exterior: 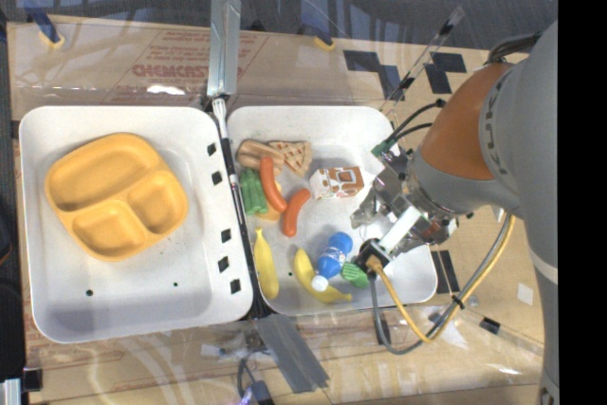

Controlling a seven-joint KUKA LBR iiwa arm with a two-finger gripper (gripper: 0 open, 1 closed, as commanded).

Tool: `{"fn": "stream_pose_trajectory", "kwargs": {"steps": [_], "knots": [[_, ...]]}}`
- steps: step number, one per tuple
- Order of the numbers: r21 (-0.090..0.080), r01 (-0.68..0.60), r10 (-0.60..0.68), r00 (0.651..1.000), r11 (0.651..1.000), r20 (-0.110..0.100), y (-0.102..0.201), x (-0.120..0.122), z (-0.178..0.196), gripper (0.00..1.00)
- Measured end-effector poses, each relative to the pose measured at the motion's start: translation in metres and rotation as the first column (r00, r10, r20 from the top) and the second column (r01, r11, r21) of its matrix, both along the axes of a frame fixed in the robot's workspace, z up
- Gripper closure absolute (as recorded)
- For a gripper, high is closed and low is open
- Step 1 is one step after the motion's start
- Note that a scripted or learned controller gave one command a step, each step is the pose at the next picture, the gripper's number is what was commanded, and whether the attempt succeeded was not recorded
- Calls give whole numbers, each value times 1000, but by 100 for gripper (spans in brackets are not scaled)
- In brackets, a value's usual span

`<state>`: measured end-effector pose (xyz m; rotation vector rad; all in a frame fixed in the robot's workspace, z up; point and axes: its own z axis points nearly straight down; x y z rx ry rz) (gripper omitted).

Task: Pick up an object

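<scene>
Landmark for all places: the blue bottle (333, 255), white-capped, lying in the right bin (313, 119) near its front wall.

Gripper (376, 211) just up and to the right of the bottle, low over the bin's right part, at the end of the grey arm with its orange band. Impossible to make out whether spread or pressed together, the working end being hidden under the wrist hardware.

Closest to the gripper: a white-and-orange carton (338, 182), straight up-view from the bottle and just left of the gripper. Touching or nearly touching the bottle on its lower right, a small green toy (356, 275). Curled under the bottle's lower left, a yellow banana (317, 279).

Further left of the bottle, a second banana (266, 265) along the bin's left wall. Up and left of the bottle: two orange sausages (293, 211), a green vegetable (252, 193), a waffle wedge (290, 155) and a brown bread piece (250, 150).

Well to the bottle's left, in the left bin (57, 308), a yellow divided plate (114, 194).
</scene>
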<state>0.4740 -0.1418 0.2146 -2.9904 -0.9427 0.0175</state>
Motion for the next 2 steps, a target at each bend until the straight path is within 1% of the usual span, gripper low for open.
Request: {"fn": "stream_pose_trajectory", "kwargs": {"steps": [1,2], "knots": [[-1,131,-130,991,991,5,-7,31,-41,100],[0,239,-238,971,971,5,30,29,-74,100]]}}
